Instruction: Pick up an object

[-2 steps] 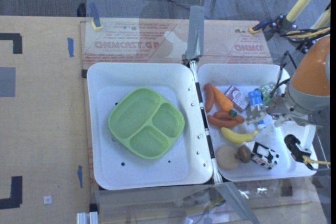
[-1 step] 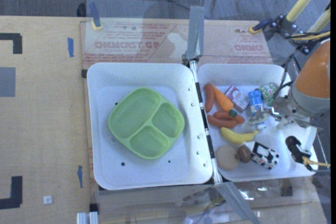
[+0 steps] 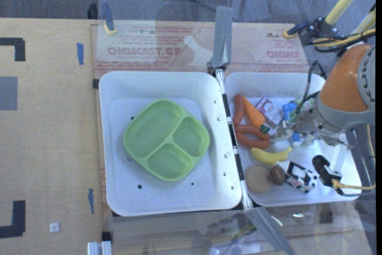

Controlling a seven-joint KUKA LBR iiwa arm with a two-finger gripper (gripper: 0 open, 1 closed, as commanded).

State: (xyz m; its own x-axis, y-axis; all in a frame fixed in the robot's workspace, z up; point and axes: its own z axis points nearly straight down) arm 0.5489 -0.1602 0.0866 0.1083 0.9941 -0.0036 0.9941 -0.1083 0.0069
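Observation:
The right bin (image 3: 340, 197) holds a heap of small things. An orange carrot (image 3: 253, 113) lies beside red sausages (image 3: 250, 135), with a yellow banana (image 3: 270, 156) below them. A purple-and-white packet (image 3: 271, 110) and small blue pieces (image 3: 290, 109) lie toward the back. A tan disc (image 3: 258, 179), a brown lump (image 3: 277, 174) and a black-and-white toy (image 3: 299, 177) sit near the front wall. My gripper (image 3: 296, 128) reaches in from the right and hangs low over the bin's middle, just right of the sausages and above the banana. Its tips are lost among the clutter.
The left bin (image 3: 113, 92) holds a green divided plate (image 3: 167, 139). A metal divider (image 3: 230, 128) separates the two bins. The grey arm with its orange band (image 3: 349, 83) covers the right bin's right wall. Brown cardboard (image 3: 48, 128) lies left of the bins.

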